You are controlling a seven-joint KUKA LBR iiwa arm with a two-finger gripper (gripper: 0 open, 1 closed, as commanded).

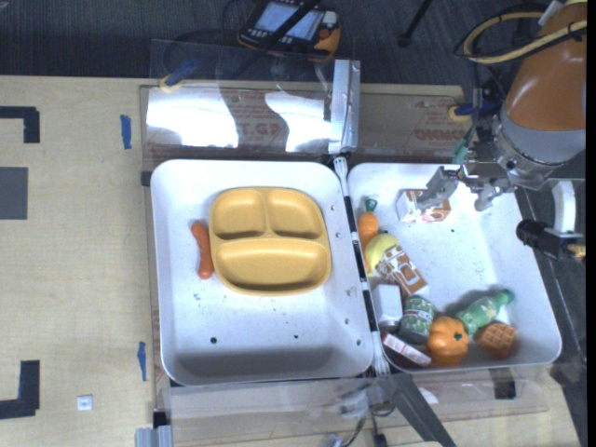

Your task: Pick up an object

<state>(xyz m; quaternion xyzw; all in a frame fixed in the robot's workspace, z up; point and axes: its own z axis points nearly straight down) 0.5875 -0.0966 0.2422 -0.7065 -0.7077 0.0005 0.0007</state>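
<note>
My gripper (463, 190) hangs over the back of the right bin (521, 250), fingers apart with bare bin floor showing between them. A small white and red carton (418, 206) lies just left of the left finger (441, 186), touching or nearly touching it, not between the fingers. Along the bin's left wall lie a small carrot (369, 223), a yellow fruit (380, 248) and a brown and white box (403, 271). At the front sit a green can (417, 314), an orange fruit (449, 339), a green bottle (485, 309) and a brown waffle-like piece (498, 339).
The left bin (177, 324) holds a yellow divided tray (270, 238) with an orange sausage-shaped toy (203, 250) beside its left edge. A flat white and red packet (401, 347) lies at the right bin's front left corner. Clear plastic walls (242, 110) stand behind the bins.
</note>
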